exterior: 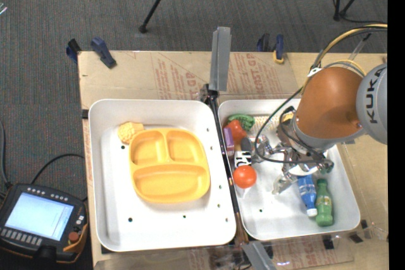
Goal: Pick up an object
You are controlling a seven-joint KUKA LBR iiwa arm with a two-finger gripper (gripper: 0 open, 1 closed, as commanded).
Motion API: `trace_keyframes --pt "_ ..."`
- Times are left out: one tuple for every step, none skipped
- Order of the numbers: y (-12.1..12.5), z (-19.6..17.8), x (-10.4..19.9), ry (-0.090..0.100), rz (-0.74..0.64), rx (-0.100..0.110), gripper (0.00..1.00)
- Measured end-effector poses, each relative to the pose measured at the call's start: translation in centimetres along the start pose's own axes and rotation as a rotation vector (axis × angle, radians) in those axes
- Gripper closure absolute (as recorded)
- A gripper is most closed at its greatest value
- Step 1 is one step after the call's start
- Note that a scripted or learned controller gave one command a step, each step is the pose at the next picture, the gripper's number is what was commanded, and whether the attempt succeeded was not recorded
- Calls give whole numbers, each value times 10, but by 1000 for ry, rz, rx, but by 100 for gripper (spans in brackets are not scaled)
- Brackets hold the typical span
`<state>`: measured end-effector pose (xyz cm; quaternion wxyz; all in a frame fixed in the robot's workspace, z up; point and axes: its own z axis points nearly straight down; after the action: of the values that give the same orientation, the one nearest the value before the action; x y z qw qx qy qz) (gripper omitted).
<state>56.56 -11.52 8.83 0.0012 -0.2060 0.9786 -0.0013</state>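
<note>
My gripper (286, 181) hangs low over the middle of the right bin (345, 164), under the orange wrist band. It is just left of a blue bottle (307, 195) that lies beside a green bottle (324, 203). A red ball (245, 176) rests to the gripper's left, near the bin's left wall. Further back on the left lie a red and green vegetable (238, 124) and a purple item (228, 138). The wrist hides part of the bin's floor behind the gripper. Nothing shows held in the gripper.
The left bin (104, 199) holds a yellow divided plate (169, 165) and a small yellow toy (130, 131) at its back left corner. A grey post (220, 63) stands between the bins at the back. Cables loop around the wrist.
</note>
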Motion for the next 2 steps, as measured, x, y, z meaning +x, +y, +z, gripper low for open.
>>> trace_keyframes --pt "-61 1 25 -2 -142 -4 0" --pt "-65 1 94 1 -264 -6 0"
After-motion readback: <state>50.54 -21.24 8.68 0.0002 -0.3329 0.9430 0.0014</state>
